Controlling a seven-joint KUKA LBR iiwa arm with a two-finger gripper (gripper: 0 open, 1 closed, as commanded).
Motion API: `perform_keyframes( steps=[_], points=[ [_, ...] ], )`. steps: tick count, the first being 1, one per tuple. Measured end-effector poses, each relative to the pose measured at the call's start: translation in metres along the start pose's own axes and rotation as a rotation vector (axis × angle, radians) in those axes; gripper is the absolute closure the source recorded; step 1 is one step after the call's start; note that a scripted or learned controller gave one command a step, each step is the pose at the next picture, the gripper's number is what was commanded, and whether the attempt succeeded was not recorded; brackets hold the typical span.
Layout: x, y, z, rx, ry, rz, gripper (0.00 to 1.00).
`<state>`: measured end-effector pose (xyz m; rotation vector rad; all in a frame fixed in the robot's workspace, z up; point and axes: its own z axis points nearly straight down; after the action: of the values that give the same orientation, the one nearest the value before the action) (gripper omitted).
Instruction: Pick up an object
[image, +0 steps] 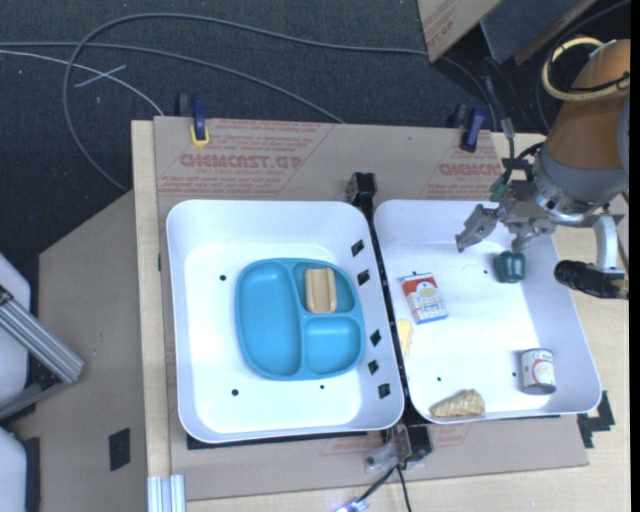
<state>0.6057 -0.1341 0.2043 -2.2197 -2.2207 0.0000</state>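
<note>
Objects lie scattered in the right bin (560, 330): a carton (425, 298), a can (537, 370), a green piece (511, 266). The claw (500, 232) hangs released, grasping nothing, just above the green piece at the far side, seemingly lining up a grab.

Grey arm (585, 150), orange band, metal pincer (500, 232), yellow cable.

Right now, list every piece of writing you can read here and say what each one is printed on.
"CHEMCAST GP": red print on the brown protective sheet behind the left bin.
The same red print behind the right bin: too blurred to read.
Small red-and-white box: print too small.
Small can: label unreadable.
</note>
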Motion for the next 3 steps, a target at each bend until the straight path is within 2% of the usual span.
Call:
perform_keyframes(
  steps=[1,2,3],
  points=[
    [0.008,-0.004,0.060,0.006,0.001,0.000,0.00],
    [0.008,-0.003,0.110,-0.002,0.000,0.002,0.00],
    [0.008,-0.001,0.095,-0.009,-0.001,0.000,1.00]
  ],
)
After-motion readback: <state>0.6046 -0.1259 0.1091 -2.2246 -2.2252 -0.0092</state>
